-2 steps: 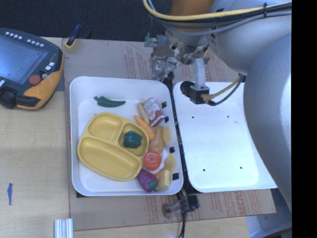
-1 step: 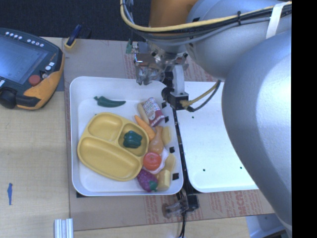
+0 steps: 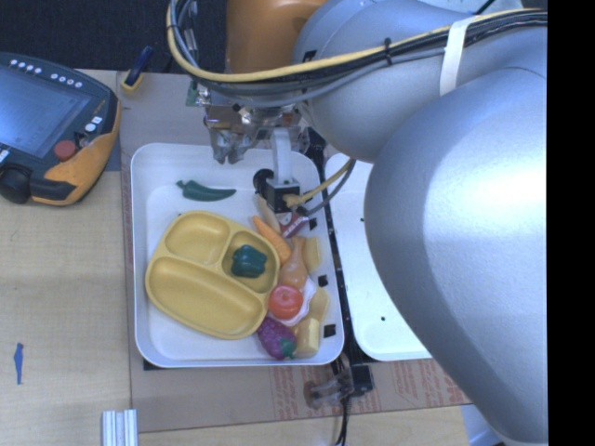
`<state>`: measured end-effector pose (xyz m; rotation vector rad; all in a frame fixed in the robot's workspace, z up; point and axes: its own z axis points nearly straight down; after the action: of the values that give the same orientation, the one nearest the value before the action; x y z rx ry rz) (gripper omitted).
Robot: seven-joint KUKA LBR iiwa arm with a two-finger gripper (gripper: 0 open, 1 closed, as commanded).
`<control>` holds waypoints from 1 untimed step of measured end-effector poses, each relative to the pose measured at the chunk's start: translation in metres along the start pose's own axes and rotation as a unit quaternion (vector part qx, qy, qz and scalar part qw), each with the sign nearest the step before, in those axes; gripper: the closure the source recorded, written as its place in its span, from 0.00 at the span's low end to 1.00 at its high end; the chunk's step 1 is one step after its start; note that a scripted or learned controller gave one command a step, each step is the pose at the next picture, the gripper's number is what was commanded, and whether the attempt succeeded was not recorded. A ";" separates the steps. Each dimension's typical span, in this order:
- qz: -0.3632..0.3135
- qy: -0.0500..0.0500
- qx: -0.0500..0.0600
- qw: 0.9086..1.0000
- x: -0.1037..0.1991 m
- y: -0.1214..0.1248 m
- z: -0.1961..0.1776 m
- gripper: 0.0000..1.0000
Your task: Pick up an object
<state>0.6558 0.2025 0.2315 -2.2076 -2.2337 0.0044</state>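
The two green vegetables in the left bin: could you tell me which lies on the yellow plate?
The chunky dark green one, in a compartment of the yellow plate; the slim green chilli lies on the bin floor beyond it.

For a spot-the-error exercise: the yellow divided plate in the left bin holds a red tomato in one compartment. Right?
No. The camera view shows a dark green vegetable in that compartment; the tomato lies beside the yellow divided plate, in the left bin.

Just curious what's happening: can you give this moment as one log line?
gripper | above far end of left bin | green chili nearest | pick not yet done
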 end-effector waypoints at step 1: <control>0.002 0.001 -0.002 1.000 0.006 0.001 -0.072 1.00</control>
<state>0.6570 0.2089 0.3032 -2.2140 -2.2307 -0.0030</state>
